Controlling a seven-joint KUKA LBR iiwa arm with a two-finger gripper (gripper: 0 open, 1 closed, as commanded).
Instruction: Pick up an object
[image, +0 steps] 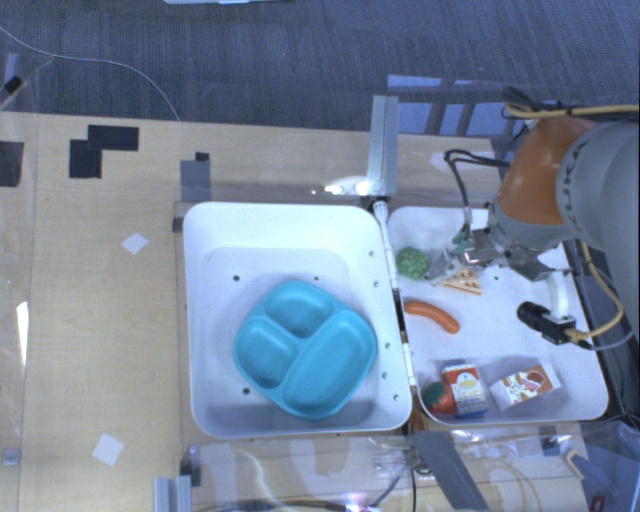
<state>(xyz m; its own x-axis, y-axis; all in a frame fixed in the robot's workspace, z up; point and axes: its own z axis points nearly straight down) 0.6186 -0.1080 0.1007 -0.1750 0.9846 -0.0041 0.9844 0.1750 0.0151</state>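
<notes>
Nearest, two cartons (497, 388) sit along the right bin's (590, 400) front edge. Gripper (462, 257) hangs at the back, just above the pizza slice (463, 284), broccoli (411, 263) beside; its opening cannot be told.

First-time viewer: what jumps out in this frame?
The blue divided plate lies alone in the left bin. The grey arm with its orange band reaches in from the right, over the top of the right bin, near a green broccoli piece. Below these lie an orange sausage and two small cartons.
</notes>
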